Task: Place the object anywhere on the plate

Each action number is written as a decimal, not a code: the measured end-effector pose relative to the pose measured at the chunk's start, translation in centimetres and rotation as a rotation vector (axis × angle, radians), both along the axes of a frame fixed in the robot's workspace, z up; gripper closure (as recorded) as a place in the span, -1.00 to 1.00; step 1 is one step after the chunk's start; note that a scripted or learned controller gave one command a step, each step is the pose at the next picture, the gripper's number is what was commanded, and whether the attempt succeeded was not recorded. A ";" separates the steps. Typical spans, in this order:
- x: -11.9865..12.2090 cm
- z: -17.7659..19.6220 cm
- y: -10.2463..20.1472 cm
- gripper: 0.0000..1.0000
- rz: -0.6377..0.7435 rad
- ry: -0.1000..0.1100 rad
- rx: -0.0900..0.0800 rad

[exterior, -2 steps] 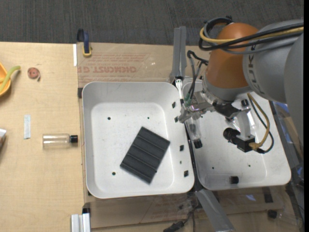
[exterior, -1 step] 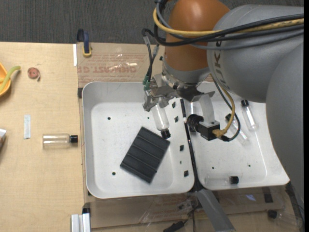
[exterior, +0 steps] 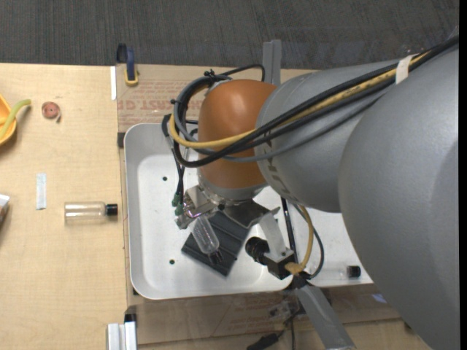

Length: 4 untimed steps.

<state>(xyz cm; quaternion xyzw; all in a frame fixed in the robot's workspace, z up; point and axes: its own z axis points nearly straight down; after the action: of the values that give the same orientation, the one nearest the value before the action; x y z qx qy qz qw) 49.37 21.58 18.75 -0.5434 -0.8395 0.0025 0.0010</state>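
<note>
Gripper [exterior: 206, 238] is seen low over the white bin [exterior: 149, 195], reaching down from under the orange band [exterior: 233, 130] of the arm [exterior: 365, 159]. A clear, tube-like object [exterior: 205, 235] appears at its tip, lying over a dark flat piece [exterior: 219, 248] on the bin floor. Whether the object is actually clasped cannot be told, since the wrist hides that part. The tube's long axis is set slantwise, from upper left to lower right across the bin. No plate can be made out with certainty; the dark flat piece beneath the tube may be the target, but that is only a judgement. If so, the object already lies directly above it, and only a short lowering and release would be called for.

Beyond the bin's left wall, on the wooden bench [exterior: 58, 159], a small clear bottle with a black cap [exterior: 90, 210] is laid on its side, well apart from the gripper. Farther left of the bin, a round pinkish disc [exterior: 49, 110] and an orange item [exterior: 6, 122] are seen.
</note>
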 end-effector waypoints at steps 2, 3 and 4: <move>-1.6 6.0 -3.0 1.00 -0.023 -0.001 0.000; 8.0 2.5 -5.3 1.00 0.105 -0.002 0.001; 2.1 -6.2 -0.9 1.00 0.251 0.000 0.002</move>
<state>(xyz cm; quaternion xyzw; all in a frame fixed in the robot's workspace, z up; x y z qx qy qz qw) 51.46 20.68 12.57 -0.4341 -0.9008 0.0019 0.0012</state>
